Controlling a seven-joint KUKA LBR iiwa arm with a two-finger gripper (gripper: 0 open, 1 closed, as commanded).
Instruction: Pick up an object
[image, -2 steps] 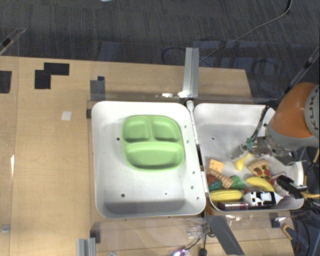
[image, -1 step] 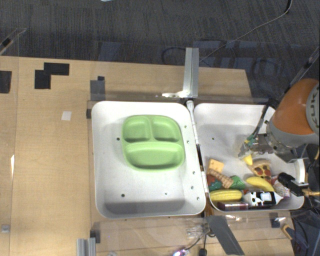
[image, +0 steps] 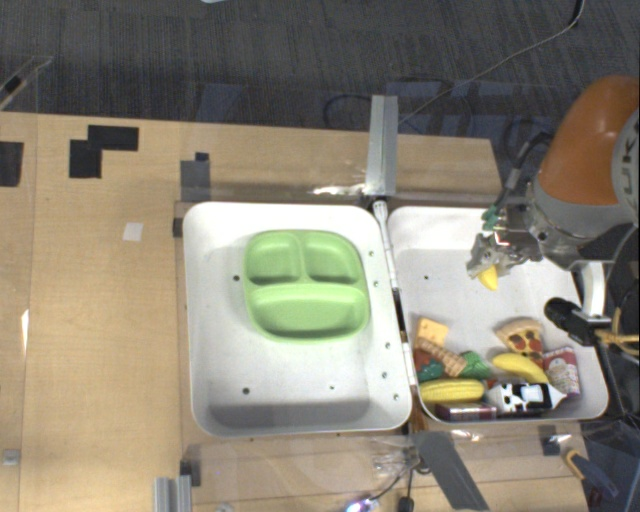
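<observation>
My gripper (image: 487, 262) hangs over the upper middle of the right bin (image: 440, 240), on the grey arm with the orange band (image: 600, 120). A small yellow piece (image: 489, 279) sticks out from between the fingertips, clear of the bin floor. The fingers are shut on it. Along the bin's front edge lies a pile of toy food: an orange cheese wedge (image: 432, 331), a pizza slice (image: 520, 335), a banana (image: 520, 367), a yellow corn cob (image: 450, 391) and a black-and-white item (image: 520, 398).
The left bin (image: 215, 300) holds a green divided plate (image: 300, 282). A metal post (image: 383, 140) stands behind the gap between the bins. A black part of the arm (image: 570, 318) overhangs the right bin's right side.
</observation>
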